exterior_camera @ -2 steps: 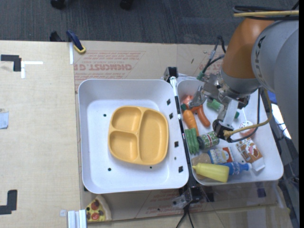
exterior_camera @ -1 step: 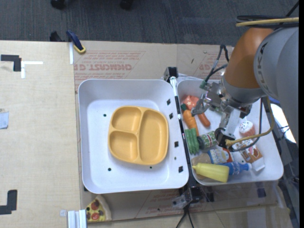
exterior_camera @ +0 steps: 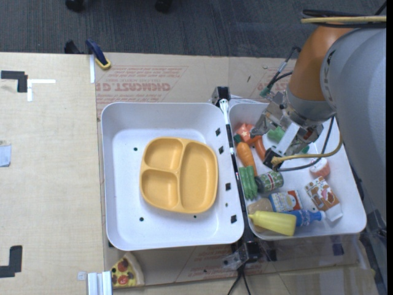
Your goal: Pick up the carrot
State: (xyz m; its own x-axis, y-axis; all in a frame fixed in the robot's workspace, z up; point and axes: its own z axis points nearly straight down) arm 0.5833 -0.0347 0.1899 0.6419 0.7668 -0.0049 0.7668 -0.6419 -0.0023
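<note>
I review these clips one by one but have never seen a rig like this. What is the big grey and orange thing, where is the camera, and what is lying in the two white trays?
One fixed camera looks down at a slant on a bench. The grey and orange shape on the right is a robot arm, and its gripper hangs over the right bin. That bin holds toy groceries: the carrot it must pick up lies near the bin's left wall, with a green item, a small can and a yellow bottle below it in the picture. The left bin holds a yellow divided plate. Nothing can be made out between the gripper's tips, and the carrot lies in the bin beside the gripper.
</note>
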